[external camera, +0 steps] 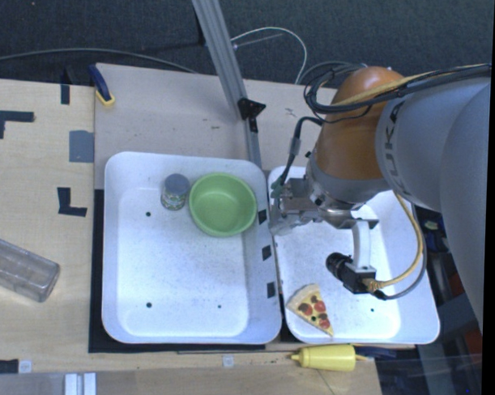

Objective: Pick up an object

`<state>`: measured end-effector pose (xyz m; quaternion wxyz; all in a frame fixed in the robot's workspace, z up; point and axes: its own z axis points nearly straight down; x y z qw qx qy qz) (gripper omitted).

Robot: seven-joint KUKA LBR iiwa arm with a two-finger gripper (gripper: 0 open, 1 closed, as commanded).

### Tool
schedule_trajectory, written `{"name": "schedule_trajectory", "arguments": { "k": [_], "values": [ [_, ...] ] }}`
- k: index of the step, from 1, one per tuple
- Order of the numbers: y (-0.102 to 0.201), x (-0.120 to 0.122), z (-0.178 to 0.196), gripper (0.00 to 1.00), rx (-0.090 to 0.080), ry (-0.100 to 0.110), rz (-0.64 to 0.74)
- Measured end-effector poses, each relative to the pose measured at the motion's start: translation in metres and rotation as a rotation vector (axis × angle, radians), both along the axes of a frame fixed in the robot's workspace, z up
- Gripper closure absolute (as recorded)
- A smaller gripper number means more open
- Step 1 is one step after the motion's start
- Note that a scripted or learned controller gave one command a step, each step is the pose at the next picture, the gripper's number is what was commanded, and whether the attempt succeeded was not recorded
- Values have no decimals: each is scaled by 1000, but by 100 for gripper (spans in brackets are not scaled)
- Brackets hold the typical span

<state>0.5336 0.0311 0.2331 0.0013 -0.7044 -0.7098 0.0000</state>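
Nearest us, a yellow mustard bottle lies on its side on the bench, just outside the near rim of the right bin. Just beyond that rim, inside the bin at its near left corner, lies a pizza slice, flat, its tip pointing left and toward the far side. We take this toy slice as the likeliest thing to pick up, since it is the one loose item we see in the bin under the arm.

We see the arm reaching in from the right, its orange band over the far left part of the right bin. The gripper hangs close to the divider between the bins, well apart from the slice. It is turned so that we cannot tell how it stands or whether it has hold of anything; nothing shows in it.

In the left bin a green bowl sits at the far right, with a small grey can just beside it on the left. A clear plastic tube rests on the bench far to the left.

We judge the slice light, stiff and thin, probably smooth plastic, so it may slip or skate along the floor. Lying flat, it offers little height; pinching across the narrower part near the tip, pressed low against the floor, looks best to us.
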Motion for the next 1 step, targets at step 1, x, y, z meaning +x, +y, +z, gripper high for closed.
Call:
{"name": "schedule_trajectory", "arguments": {
  "k": [1],
  "values": [
    [51, -3, -13, 100, -1, 3, -1]
  ]
}}
